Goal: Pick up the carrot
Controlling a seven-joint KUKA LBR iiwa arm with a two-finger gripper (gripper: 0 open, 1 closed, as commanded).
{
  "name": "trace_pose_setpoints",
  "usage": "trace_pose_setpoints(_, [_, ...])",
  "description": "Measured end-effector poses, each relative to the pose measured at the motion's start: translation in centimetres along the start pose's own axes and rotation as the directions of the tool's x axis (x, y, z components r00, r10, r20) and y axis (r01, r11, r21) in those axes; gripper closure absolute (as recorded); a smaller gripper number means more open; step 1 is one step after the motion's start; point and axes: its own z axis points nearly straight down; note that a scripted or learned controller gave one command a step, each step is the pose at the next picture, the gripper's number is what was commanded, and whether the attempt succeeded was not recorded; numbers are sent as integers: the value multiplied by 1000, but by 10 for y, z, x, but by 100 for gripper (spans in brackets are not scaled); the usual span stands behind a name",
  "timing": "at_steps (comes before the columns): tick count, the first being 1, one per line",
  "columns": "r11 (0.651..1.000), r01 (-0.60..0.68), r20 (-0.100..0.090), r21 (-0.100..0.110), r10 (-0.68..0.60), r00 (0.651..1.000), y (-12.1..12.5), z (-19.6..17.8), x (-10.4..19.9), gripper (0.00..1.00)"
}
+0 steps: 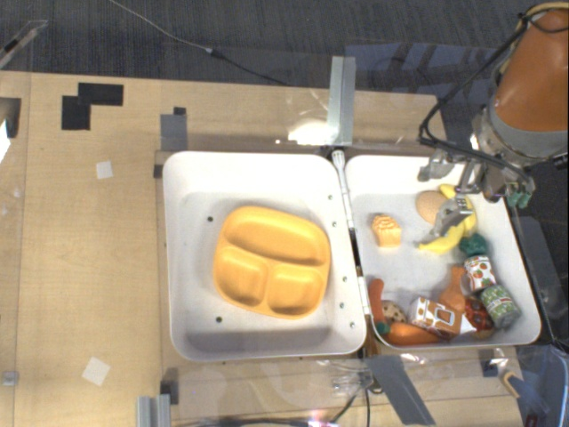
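Arm (533, 78) enters from the right, orange band high over the right bin's (524, 265) far right corner, wrist angled down and leftward into that bin. Gripper (453, 210) sits low over the bin's far half, just above the banana (451, 236); fingers look narrowly parted with nothing seen between them, though the metal parts blur together.

Carrot (411, 333) lies along the right bin's near edge, toward its near left corner, partly tucked under a small carton (435, 314). Well apart from the gripper.

Egg-like tan piece (430, 206) just left of the gripper. Small orange-yellow block (387, 229) nearer the bin's left wall. Two little cans (489, 290) by the near right corner.

Left bin (178, 238) carries a yellow divided tray (269, 261), about centre.
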Motion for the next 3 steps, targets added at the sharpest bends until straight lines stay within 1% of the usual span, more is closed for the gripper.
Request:
trace_pose_setpoints(1, [1000,-27,9,1,27,1000,-3,179,-19,0])
trace_pose_setpoints(2, [998,61,4,0,-61,998,9,181,-61,0])
trace_pose_setpoints(3, [998,66,16,2,-66,998,10,167,-65,100])
